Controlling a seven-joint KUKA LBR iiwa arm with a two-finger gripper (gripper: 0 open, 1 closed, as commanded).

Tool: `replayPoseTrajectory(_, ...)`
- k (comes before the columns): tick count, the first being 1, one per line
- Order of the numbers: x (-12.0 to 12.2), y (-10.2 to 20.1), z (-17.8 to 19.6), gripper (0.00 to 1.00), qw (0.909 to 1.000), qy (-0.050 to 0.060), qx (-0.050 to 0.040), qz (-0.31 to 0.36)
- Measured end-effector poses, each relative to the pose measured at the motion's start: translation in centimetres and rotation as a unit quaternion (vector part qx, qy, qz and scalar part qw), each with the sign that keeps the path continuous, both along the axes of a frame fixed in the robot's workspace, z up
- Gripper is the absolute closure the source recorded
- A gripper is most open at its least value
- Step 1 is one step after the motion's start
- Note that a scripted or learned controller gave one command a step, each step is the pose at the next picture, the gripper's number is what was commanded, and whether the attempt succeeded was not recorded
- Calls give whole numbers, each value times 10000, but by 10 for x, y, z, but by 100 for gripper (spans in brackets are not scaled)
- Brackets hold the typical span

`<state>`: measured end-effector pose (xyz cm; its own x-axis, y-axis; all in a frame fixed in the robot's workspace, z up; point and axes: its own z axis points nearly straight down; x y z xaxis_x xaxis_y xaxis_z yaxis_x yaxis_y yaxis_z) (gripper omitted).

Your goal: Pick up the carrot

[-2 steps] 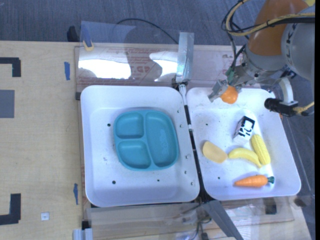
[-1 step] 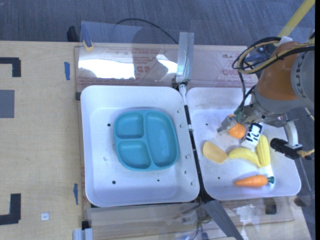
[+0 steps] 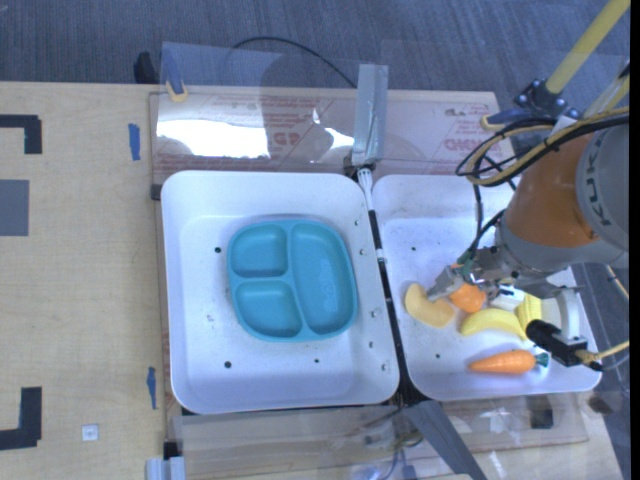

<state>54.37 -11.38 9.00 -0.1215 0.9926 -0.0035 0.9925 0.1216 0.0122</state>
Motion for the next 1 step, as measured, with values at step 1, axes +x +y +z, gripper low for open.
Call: replayPoseTrajectory(1, -60, -22, 0, 100, 9878, 0, 23, -1557)
